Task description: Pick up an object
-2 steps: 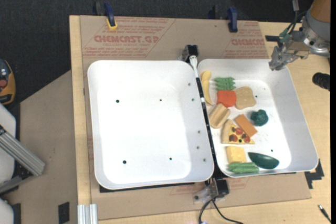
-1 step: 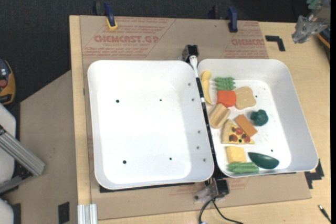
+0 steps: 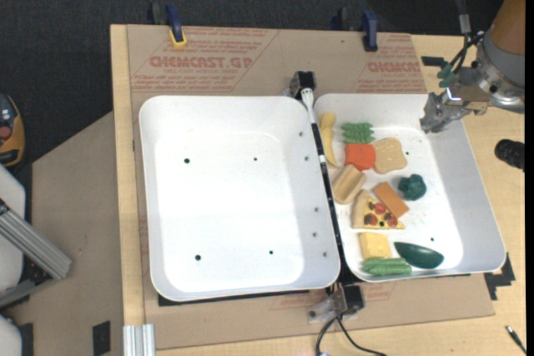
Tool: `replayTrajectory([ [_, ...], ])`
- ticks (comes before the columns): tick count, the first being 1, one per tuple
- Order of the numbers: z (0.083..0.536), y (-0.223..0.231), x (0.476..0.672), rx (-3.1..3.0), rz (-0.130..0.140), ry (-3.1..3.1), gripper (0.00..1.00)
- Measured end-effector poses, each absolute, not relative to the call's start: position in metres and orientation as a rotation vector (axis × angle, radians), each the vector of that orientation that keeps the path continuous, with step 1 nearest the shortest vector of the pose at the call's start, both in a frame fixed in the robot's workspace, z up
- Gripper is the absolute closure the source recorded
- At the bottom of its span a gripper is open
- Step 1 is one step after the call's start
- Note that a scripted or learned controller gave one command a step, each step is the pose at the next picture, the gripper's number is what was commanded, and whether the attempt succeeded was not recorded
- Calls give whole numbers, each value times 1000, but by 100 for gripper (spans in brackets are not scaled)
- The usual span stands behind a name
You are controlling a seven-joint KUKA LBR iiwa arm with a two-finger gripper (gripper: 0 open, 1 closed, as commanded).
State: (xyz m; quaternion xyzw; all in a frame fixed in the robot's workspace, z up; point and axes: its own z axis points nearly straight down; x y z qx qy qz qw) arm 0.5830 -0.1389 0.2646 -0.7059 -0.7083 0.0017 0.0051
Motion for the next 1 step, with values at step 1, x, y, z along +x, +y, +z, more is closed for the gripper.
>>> replayTrajectory([
  [1, 226, -32, 581, -2209, 2, -2225, 100],
])
